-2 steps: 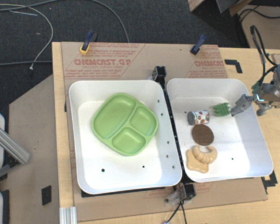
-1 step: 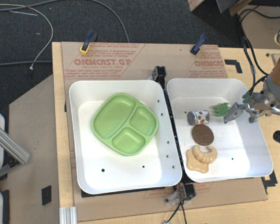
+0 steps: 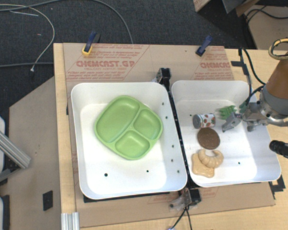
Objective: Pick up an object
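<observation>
**Pincer low in the right bin, beside 4 crowded objects**

The candidates for picking all lie in the right bin [image 3: 240,169]. A small green leafy toy [image 3: 227,111] sits near the back, touching or nearly touching a short can [image 3: 204,120] that lies on its side with a red and white label. Just in front of the can is a brown disc [image 3: 208,138], and touching the disc's near edge is a tan, knobbly pastry-like piece [image 3: 207,163]. The 4 things form a loose line down the middle of the bin, which leaves its right half bare for the arm to enter.

The pincer [image 3: 232,123] reaches in from the right, low over the bin, with its grey tip just beside the green toy and near the can. I judge that one of those 2 is the target, because the tip points at them and not at the disc or the pastry. Whether the fingers are apart or together I cannot tell; nothing is visibly caught between them.

The left bin [image 3: 86,176] holds only a green divided plate [image 3: 128,127], lying flat and turned at an angle. Both bins rest on a cardboard sheet [image 3: 110,61] fixed to the desk by 2 clamps [image 3: 90,42], probably so the bins do not slide.
</observation>
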Available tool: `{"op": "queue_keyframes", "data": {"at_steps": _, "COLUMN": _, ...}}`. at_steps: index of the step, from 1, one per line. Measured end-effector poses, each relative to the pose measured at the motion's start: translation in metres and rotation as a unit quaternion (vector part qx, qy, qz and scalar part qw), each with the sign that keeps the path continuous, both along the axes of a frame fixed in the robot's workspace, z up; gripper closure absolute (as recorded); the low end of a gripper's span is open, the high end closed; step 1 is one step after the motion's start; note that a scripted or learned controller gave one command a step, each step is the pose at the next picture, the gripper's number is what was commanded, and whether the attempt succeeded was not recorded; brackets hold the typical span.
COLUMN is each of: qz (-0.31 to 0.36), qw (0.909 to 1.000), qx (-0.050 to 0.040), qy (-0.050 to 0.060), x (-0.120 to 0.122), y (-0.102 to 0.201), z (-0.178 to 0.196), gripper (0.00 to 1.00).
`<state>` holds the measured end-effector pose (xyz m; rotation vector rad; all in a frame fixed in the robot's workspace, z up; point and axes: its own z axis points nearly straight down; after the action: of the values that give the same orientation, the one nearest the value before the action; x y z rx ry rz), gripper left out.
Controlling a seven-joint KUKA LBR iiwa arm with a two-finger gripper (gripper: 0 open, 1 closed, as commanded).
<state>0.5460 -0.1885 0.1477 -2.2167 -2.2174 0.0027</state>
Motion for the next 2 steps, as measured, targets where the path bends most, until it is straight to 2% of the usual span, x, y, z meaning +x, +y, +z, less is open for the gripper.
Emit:
{"op": "queue_keyframes", "data": {"at_steps": 1, "qz": 0.000, "qw": 1.0000, "qx": -0.0008, "qy": -0.003, "x": 0.001, "y": -0.001, "z": 0.013, "gripper": 1.00}}
{"op": "queue_keyframes", "data": {"at_steps": 2, "qz": 0.001, "qw": 1.0000, "qx": -0.0030, "qy": -0.007, "x": 0.009, "y": 0.000, "z": 0.076, "gripper": 1.00}}
